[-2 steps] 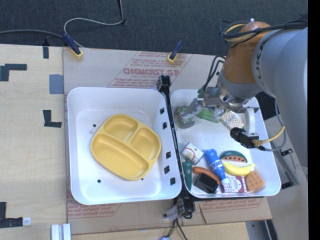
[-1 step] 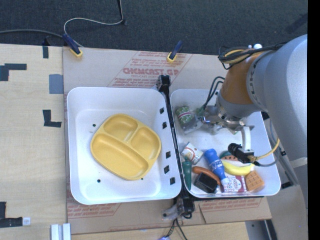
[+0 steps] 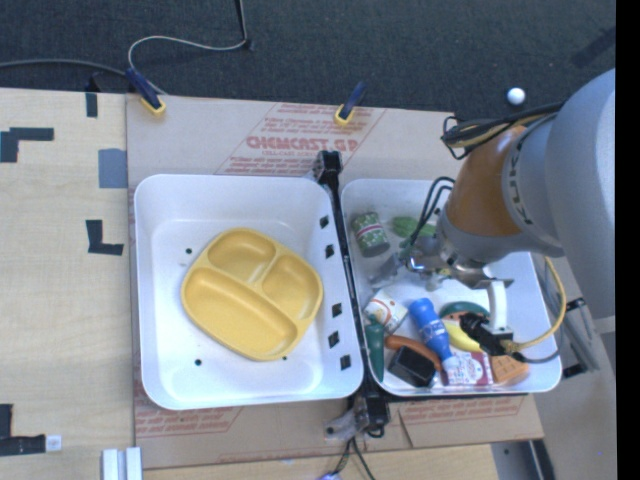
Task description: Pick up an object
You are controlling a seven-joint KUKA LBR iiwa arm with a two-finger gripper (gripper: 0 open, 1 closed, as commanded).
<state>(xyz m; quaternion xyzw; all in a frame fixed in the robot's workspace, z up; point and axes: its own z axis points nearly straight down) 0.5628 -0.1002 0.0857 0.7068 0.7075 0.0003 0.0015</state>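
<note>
Dark carpet lies beyond the bench (image 3: 60,268), whose wood top carries a cardboard sheet (image 3: 290,143) under two shallow white bins. Reaching in from the right, the grey arm (image 3: 570,168) with its orange band is lowered over the right bin (image 3: 545,368). The left bin (image 3: 160,368) holds one yellow divided tray (image 3: 252,293), well apart from the arm. The right bin holds the clutter of candidate objects: a green-labelled can (image 3: 370,234) near the dividing wall, a blue bottle (image 3: 430,328), a banana (image 3: 460,336) just beside it, and a black block (image 3: 410,366) near the front wall. The gripper (image 3: 432,264) sits low between the can and the blue bottle; whether it is spread or closed cannot be told, and nothing is visibly held. Judged status: approach made, grasp and lift unconfirmed.
</note>
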